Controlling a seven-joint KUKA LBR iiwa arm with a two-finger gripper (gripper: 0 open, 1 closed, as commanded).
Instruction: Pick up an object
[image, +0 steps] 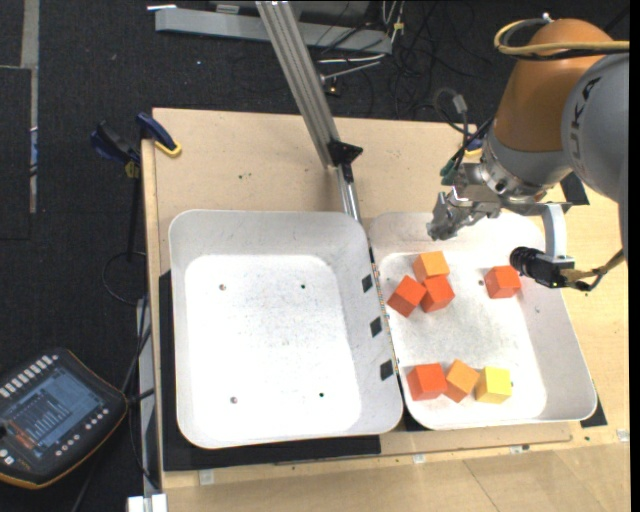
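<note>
The right bin (560, 385) holds several small blocks. An orange block (432, 265) sits beside two red-orange blocks (406, 296) (438, 293) near the bin's upper left. A lone red block (502, 282) lies to their right. Along the front edge sit a red block (428, 381), an orange block (461, 379) and a yellow block (495, 384). My gripper (444, 230) hangs over the back of the right bin, just above and behind the orange block. No block is seen between its fingers.
The left bin (190, 300) stands beside the right one. A slanted metal pole (305, 85) crosses the back of the bench. A teach pendant (50, 415) lies at the lower left, off the bench.
</note>
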